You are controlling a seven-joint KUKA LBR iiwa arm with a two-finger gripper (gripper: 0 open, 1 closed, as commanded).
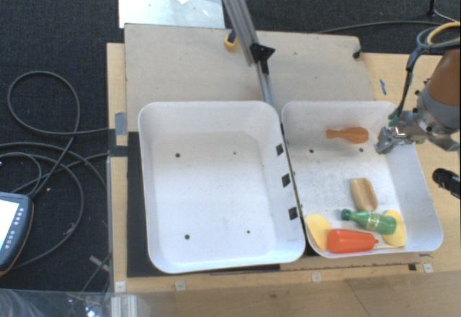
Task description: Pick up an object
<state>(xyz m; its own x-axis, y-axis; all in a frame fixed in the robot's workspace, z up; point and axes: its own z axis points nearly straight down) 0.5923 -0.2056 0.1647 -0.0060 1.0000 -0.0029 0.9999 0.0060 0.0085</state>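
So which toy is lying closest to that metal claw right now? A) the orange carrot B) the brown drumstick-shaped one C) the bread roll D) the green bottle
B: the brown drumstick lies alone near the far side of the right bin, just left of the gripper, while the other toys cluster at the near edge.

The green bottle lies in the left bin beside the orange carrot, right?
Not quite. The camera view shows the green bottle in the right bin, not the left; it does lie beside the orange carrot, at that bin's near edge.
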